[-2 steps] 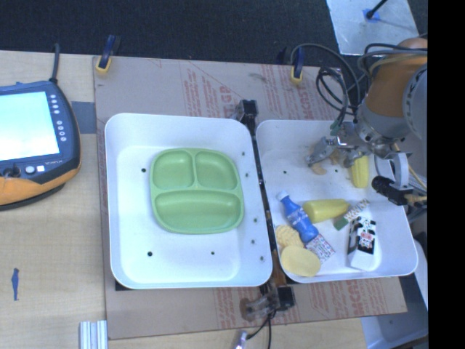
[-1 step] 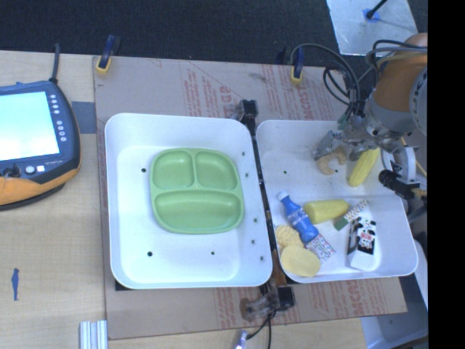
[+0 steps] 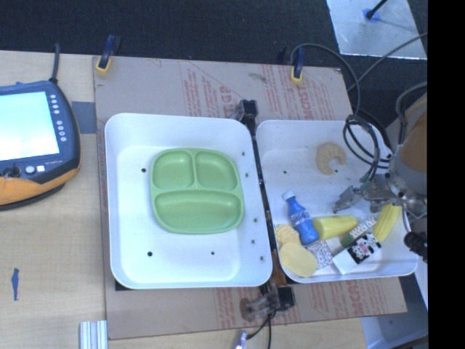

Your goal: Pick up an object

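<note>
On the desk we see two white bins. The left bin holds a green divided plate. The right bin holds the candidates: a blue bottle, a yellow banana, corn, a croissant. Our gripper hovers low beside the banana; we cannot tell the jaws' state. We judge nothing is lifted yet.

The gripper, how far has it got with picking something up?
Done: the gripper has reached into the right bin, just above the yellow banana. In hand: nothing visibly between its fingers. Left: close on an object, perhaps the banana or the blue bottle, and lift it.
</note>
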`<state>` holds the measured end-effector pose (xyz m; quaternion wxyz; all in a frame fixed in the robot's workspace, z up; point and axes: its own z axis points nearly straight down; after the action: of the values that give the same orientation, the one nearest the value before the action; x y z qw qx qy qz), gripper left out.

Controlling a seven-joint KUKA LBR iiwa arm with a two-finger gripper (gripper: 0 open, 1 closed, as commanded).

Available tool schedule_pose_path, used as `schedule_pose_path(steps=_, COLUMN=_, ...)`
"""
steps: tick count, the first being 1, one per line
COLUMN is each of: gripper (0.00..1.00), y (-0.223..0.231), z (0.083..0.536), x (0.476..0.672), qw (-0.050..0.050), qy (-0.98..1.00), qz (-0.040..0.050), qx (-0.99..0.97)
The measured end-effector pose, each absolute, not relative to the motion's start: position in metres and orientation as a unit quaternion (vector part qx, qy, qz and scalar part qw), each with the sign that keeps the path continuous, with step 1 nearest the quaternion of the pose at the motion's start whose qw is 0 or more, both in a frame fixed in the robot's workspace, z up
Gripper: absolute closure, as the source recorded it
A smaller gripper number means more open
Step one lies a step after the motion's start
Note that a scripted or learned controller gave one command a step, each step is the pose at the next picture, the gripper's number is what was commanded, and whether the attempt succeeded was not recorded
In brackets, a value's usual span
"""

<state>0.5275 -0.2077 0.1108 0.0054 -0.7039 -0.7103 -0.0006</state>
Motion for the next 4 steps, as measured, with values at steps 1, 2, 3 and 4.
schedule_pose_path(steps=1, gripper=0.00, y=-0.165, z=0.092, x=0.599, qw=0.001, qy=-0.710, qz=0.0016, qx=-0.705)
schedule_pose_path(steps=2, gripper=0.00, y=-0.170, z=0.092, x=0.655, qw=0.001, qy=-0.708, qz=0.0005, qx=-0.706)
schedule_pose_path(steps=3, gripper=1.00, y=-0.171, z=0.103, x=0.655, qw=0.001, qy=-0.709, qz=0.0012, qx=-0.705)
schedule_pose_path(steps=4, gripper=1.00, y=-0.112, z=0.157, x=0.656, qw=0.000, qy=-0.708, qz=-0.0004, qx=-0.706)
